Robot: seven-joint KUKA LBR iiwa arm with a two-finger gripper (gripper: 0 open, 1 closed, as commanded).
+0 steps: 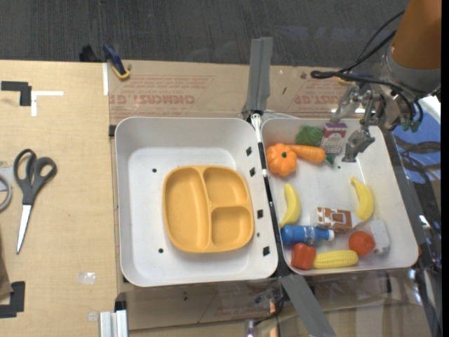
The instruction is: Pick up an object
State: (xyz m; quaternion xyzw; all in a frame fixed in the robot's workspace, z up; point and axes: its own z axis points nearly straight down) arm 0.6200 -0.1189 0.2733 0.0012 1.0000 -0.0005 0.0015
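Over the far end of the right bin (393, 161), the gripper (353, 132) hangs down from the grey and orange arm (418, 30). Its two fingers (359, 144) are spread apart, and nothing sits between them. So the picking up is not done yet. This looks like the reaching step, with the hand coming over the toys.

The closest toy is a small carton (334, 138) with a purple top and a white body. It stands at the far side of the right bin, just left of the fingers. A green leafy toy (309, 134) touches it on the left, and a carrot (309, 153) lies just in front. An orange pumpkin (281, 160) is next to the carrot.

I think the next move is to shift a little left and go down, so one finger ends up on each side of the carton. Then the fingers need to squeeze. The green toy is very close, so a finger may bump it.

More toys lie nearer: two bananas (363, 199), a blue bottle (306, 234), a corn cob (335, 260) and a red tomato (361, 243). The left bin (133, 188) has a yellow tray (208, 208) in it.
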